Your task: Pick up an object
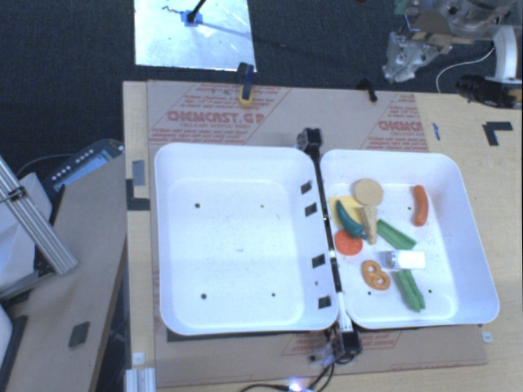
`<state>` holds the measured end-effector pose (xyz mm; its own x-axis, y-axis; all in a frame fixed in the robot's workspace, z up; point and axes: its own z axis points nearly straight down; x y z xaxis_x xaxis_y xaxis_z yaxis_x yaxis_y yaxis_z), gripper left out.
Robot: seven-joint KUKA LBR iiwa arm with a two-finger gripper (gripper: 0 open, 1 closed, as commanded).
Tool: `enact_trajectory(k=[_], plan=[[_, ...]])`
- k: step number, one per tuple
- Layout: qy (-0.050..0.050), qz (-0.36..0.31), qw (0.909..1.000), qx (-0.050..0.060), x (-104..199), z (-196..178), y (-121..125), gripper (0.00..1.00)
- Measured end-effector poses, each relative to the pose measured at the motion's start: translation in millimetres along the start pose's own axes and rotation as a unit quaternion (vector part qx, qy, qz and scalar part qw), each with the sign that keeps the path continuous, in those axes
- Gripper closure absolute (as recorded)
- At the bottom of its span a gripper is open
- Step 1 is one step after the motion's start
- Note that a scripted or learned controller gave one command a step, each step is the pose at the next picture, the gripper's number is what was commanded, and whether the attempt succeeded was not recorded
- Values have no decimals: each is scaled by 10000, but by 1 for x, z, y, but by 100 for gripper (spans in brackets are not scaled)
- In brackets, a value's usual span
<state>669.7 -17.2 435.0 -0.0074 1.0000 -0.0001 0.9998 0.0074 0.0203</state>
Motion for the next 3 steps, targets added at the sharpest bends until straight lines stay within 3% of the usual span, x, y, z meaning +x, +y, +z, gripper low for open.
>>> enact_trajectory(k=[1,2,3], plan=[[12,-6,9999,160,51,143,-6,100],[5,1,10000,97,76,144,-4,100],[-2,22,9999,140,81,245,-7,100]])
